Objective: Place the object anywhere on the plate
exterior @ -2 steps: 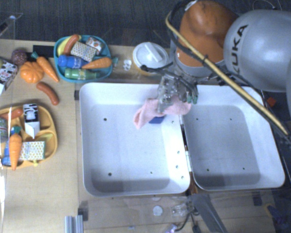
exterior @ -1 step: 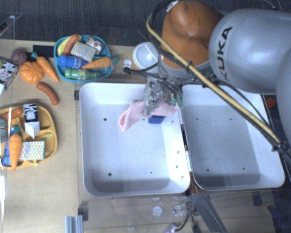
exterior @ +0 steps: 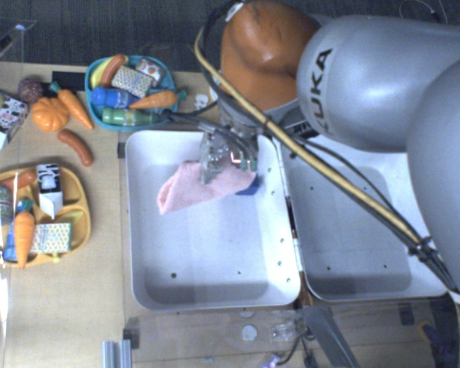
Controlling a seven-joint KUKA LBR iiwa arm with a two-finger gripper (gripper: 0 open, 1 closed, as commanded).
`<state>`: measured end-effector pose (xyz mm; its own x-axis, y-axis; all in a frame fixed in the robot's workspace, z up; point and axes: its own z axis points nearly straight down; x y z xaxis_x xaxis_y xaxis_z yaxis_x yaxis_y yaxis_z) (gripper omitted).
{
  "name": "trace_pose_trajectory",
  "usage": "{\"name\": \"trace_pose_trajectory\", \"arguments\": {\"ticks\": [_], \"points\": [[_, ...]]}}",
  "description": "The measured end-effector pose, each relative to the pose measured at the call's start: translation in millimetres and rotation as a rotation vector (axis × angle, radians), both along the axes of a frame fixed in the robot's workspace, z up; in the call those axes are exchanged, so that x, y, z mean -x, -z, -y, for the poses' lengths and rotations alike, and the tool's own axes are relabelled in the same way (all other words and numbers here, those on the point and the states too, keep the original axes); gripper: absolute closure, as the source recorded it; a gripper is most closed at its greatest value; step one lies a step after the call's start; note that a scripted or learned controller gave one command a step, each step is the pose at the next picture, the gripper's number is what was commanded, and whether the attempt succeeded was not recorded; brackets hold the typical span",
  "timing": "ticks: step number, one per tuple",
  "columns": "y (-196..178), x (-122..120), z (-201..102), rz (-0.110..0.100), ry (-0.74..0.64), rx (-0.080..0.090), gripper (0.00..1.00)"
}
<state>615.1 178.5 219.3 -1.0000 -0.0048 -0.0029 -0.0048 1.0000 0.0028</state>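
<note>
A pink cloth (exterior: 190,188) lies crumpled in the upper part of the left white bin (exterior: 207,278). A small blue thing (exterior: 249,188) peeks out from under the cloth's right end. My gripper (exterior: 216,163) hangs right over the cloth's upper right part, at or just above its surface. Whether it touches or grips the cloth is hidden by the wrist. A yellow plate (exterior: 78,205) with toy food sits on the bench at the far left, well away from the gripper. A blue plate (exterior: 94,107) heaped with toy food stands at the back, left of the gripper.
The right white bin (exterior: 353,278) lies under the arm's grey body. A toy pumpkin (exterior: 47,114), carrot (exterior: 78,108) and sausage (exterior: 77,147) lie loose on the bench between the two plates. Cables (exterior: 345,186) run along the arm.
</note>
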Motion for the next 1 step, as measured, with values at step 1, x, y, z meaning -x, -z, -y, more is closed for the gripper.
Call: {"name": "trace_pose_trajectory", "arguments": {"ticks": [1], "points": [[-0.3, -0.2, 0.1, 0.001, 0.0, 0.0, 0.0]]}}
